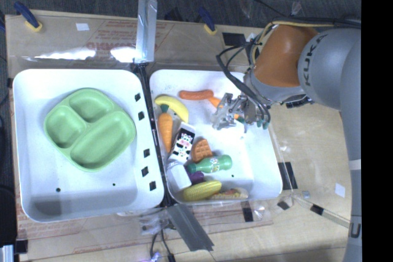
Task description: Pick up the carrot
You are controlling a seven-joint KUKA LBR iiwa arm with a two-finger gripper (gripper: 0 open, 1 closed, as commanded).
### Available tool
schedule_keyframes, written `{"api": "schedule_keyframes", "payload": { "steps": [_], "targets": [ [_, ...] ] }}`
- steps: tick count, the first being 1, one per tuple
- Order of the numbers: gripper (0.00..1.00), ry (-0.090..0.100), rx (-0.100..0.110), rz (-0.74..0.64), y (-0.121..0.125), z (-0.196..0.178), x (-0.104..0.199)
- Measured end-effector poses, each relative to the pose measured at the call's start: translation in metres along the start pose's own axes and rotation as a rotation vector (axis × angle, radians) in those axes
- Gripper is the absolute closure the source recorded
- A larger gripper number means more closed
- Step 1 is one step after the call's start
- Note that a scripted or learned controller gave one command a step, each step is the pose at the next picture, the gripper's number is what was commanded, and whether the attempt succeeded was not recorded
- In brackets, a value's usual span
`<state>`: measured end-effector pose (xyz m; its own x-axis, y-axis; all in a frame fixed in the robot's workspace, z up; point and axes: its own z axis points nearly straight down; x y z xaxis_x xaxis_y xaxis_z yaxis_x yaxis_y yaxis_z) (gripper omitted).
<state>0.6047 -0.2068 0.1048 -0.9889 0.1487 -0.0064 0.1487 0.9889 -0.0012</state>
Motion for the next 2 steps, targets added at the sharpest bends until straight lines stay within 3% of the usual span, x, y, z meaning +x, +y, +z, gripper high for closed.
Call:
{"api": "schedule_keyframes", "payload": {
  "steps": [1,2],
  "targets": [
    [1.0,0.004,-0.002,0.283,0.0936,-0.0684,0.0369],
    [0.0,0.006,-0.001,0.285,0.0919,-0.0673,0.0376]
  ]
}}
